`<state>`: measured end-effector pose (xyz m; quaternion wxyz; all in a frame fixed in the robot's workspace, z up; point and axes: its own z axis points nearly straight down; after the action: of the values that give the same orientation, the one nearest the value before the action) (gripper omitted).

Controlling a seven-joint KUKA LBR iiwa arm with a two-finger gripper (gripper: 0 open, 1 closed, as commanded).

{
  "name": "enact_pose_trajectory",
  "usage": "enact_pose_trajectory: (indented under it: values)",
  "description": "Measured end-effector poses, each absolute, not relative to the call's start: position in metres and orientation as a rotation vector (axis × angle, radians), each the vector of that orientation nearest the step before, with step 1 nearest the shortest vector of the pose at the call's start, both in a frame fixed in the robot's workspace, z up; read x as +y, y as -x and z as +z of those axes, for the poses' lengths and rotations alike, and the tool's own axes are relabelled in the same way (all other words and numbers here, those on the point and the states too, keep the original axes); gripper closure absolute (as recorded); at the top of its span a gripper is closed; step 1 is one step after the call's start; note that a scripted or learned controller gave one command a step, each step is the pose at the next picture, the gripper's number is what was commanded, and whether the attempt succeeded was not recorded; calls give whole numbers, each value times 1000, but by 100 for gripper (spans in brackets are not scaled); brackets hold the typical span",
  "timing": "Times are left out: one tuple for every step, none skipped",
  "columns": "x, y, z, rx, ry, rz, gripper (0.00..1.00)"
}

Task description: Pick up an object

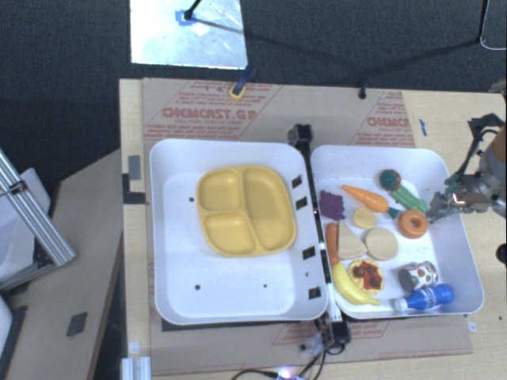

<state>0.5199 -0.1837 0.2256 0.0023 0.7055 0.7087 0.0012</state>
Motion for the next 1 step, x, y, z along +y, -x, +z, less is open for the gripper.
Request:
enact_pose_trajectory:
  values:
    - [-143, -555, 215, 2230, -2209, 5, 100]
